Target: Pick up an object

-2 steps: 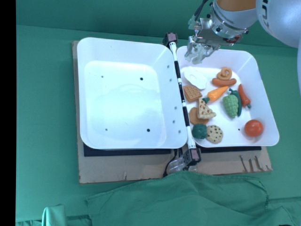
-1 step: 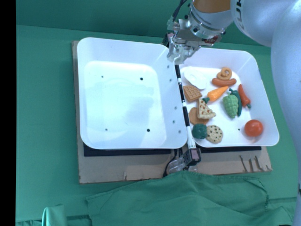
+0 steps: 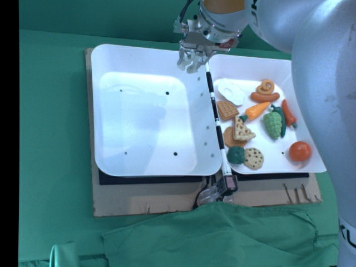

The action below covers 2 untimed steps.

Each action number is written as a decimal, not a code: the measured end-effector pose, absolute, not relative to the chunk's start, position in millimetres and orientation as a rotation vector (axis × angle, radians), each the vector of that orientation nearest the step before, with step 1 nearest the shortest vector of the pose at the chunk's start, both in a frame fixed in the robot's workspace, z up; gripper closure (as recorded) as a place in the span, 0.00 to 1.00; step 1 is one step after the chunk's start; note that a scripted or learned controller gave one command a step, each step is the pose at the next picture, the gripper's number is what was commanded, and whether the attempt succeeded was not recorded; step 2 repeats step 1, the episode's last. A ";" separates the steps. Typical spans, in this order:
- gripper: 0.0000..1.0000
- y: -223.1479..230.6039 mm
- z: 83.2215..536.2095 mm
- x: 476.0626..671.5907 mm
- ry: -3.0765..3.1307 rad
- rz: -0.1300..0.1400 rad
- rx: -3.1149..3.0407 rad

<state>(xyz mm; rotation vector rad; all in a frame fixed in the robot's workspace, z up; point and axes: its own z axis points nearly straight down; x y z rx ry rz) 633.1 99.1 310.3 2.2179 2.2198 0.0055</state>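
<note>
Two shallow white plastic bins: the left bin (image 3: 147,121) bare. We note the grey two-finger gripper (image 3: 192,60) above the divider's far end; spread unreadable, nothing visibly held. Right bin (image 3: 303,168) holds the toys: waffle (image 3: 227,109), carrot (image 3: 257,110), tomato (image 3: 300,151). We judge it best to shift right and descend over an isolated piece.

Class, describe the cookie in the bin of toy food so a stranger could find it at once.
Look in the right-hand bin, along its near edge. The cookie lies there beside the green broccoli. It alone is round, flat and tan with dark specks.
</note>
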 end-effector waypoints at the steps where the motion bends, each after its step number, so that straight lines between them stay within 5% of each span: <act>1: 1.00 96.0 324.4 641.6 2.217 0.008 2.221; 2: 1.00 96.0 324.4 641.6 2.217 0.008 2.221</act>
